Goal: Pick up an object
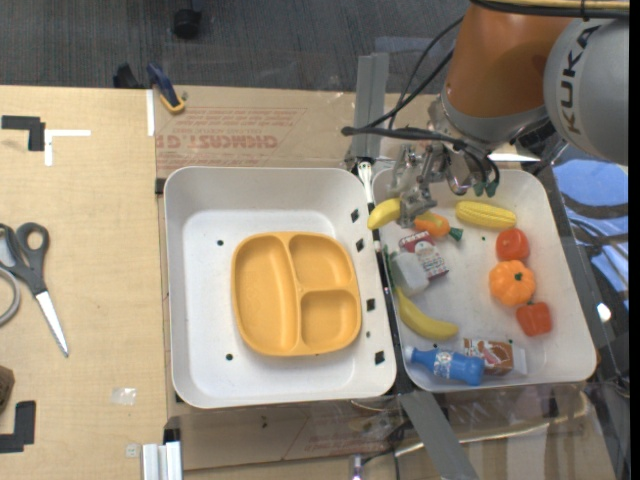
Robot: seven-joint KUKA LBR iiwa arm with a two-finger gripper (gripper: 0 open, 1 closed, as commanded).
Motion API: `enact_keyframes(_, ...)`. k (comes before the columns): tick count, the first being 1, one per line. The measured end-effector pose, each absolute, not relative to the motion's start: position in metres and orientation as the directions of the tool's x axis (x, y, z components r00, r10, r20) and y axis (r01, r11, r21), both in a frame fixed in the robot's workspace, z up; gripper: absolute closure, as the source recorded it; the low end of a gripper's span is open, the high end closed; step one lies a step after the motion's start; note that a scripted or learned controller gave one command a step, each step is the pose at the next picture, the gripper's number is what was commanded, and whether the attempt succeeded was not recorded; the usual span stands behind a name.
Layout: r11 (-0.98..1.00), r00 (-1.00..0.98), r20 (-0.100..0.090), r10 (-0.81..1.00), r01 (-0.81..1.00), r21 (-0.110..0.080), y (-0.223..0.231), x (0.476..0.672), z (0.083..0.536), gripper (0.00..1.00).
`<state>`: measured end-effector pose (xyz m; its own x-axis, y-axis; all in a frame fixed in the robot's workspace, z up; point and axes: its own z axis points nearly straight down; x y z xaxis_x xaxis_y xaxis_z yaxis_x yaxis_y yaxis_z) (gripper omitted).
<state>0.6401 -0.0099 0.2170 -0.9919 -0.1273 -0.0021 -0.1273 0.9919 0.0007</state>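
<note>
My gripper [413, 196] hangs low over the far left part of the right bin [560, 360], under the orange wrist band. Just left of it a small yellow banana [383, 212] lies against the bin's wall. An orange carrot [433, 225] lies right below the gripper. Further right are a yellow corn cob [486, 214], a red tomato [511, 243], an orange pumpkin [512, 282] and a red pepper [534, 318]. A red-and-white carton [428, 259], a larger banana [425, 315], a blue bottle [446, 366] and a brown packet [496, 355] lie nearer the front.
The left bin [190, 298] holds a yellow divided plate [296, 293]. Scissors [38, 280] lie on the wooden bench at far left. Cables hang around the wrist above the right bin's back edge.
</note>
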Motion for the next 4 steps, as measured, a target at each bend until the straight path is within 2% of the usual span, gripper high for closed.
enact_keyframes(1, 0.999, -0.999, -0.006, 0.036, 0.036, 0.000, -0.059, 0.660, 0.317, 1.00)
enact_keyframes(2, 0.929, -0.929, -0.004, -0.370, -0.370, -0.001, -0.118, 0.629, 0.315, 1.00)
enact_keyframes(3, 0.980, -0.980, -0.003, -0.200, -0.200, 0.001, -0.027, 0.653, 0.272, 1.00)
enact_keyframes(4, 0.995, -0.995, -0.002, -0.100, -0.100, 0.000, -0.054, 0.572, 0.233, 1.00)
